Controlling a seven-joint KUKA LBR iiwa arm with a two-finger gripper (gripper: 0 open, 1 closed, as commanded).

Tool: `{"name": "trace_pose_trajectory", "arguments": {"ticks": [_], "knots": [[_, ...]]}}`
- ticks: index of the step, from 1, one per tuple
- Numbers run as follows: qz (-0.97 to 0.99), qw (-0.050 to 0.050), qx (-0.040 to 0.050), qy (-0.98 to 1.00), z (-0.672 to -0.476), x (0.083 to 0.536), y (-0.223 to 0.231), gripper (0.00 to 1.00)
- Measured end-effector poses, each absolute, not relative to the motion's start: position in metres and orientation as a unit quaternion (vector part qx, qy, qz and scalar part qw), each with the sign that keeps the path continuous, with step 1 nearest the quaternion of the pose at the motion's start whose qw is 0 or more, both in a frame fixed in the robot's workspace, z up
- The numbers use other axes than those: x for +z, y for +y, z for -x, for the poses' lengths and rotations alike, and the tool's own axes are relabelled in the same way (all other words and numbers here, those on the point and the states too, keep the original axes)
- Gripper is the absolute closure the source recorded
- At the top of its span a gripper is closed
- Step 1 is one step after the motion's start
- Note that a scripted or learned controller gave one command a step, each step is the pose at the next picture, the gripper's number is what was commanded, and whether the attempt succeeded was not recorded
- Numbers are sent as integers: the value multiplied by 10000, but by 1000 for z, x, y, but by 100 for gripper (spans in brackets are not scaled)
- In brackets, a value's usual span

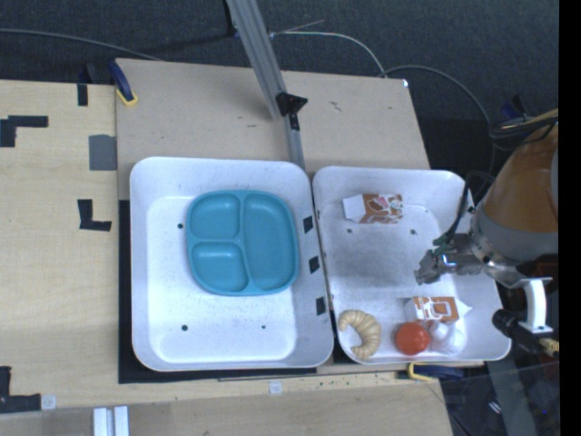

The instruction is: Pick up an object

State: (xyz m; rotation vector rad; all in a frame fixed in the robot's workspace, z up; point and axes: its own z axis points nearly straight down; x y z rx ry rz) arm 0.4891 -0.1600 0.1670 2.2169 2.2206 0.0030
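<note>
I see my arm (522, 198) coming in from the right, its orange band showing above the grey wrist. My gripper (434, 266) points leftward and hangs low at the end of the wrist. I can't make out its tips clearly from here.

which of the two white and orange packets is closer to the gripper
The white and orange packet at the right bin's near edge, beside the red ball, lies just below the gripper. The other packet sits by the far wall.
</note>
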Motion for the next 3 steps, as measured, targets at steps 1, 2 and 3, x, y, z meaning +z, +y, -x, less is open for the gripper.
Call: {"name": "trace_pose_trajectory", "arguments": {"ticks": [1, 2, 3], "knots": [[-7062, 21, 10, 7080, -500, 221, -158, 100], [-7063, 30, 15, 7079, -501, 284, -156, 100], [-7065, 4, 0, 7077, -501, 294, -156, 100]]}}
